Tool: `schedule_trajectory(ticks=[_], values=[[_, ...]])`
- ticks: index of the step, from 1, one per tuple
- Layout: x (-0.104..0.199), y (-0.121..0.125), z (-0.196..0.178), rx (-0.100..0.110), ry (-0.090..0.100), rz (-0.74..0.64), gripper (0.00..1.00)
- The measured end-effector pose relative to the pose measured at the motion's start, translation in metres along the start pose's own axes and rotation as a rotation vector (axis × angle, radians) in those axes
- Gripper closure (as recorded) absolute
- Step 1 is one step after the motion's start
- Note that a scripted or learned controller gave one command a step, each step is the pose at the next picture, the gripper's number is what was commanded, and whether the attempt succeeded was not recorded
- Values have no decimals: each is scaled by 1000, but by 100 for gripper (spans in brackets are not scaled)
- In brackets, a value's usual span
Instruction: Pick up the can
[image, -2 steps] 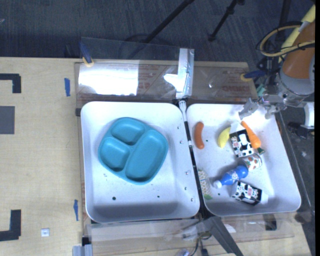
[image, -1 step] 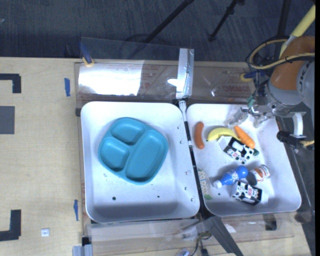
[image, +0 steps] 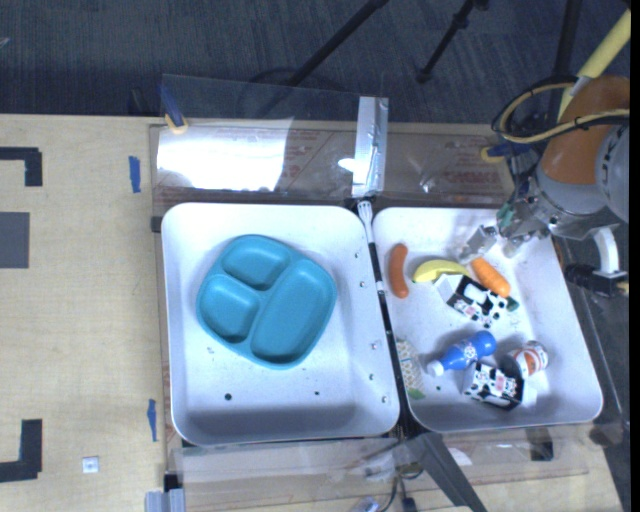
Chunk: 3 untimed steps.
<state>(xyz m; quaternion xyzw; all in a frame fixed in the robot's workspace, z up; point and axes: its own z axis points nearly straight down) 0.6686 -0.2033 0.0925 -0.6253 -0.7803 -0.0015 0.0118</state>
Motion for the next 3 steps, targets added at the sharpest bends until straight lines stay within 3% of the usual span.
schedule_trajectory(ticks=[2,3], values=[[1,0,3,1,2,-1,0],[32,-69,7,-16,-23,-136,0]])
